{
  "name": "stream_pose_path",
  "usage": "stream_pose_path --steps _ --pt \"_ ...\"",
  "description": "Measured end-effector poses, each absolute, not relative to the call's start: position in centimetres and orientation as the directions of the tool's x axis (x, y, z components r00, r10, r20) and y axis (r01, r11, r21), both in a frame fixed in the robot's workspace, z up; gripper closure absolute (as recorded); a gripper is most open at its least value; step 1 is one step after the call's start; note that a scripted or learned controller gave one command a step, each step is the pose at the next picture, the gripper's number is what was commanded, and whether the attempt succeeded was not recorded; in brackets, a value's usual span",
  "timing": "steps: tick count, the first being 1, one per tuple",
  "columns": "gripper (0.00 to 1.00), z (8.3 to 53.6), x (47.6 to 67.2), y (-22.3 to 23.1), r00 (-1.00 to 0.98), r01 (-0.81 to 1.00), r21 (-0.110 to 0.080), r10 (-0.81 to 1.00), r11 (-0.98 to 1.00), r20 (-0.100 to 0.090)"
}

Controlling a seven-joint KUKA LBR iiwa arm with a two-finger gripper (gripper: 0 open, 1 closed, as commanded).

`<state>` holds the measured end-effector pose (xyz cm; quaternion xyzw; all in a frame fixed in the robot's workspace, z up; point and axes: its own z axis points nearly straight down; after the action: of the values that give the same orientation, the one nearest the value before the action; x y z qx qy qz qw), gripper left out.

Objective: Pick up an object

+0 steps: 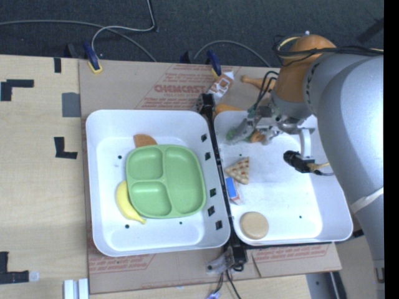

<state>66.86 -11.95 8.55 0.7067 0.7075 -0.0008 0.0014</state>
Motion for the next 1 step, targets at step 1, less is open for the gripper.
stream_pose_path --steps 1 --pt "0.0 8.61 60.68 -10.47 -0.001 1.0 0.001 1.0 0.001 -0.002"
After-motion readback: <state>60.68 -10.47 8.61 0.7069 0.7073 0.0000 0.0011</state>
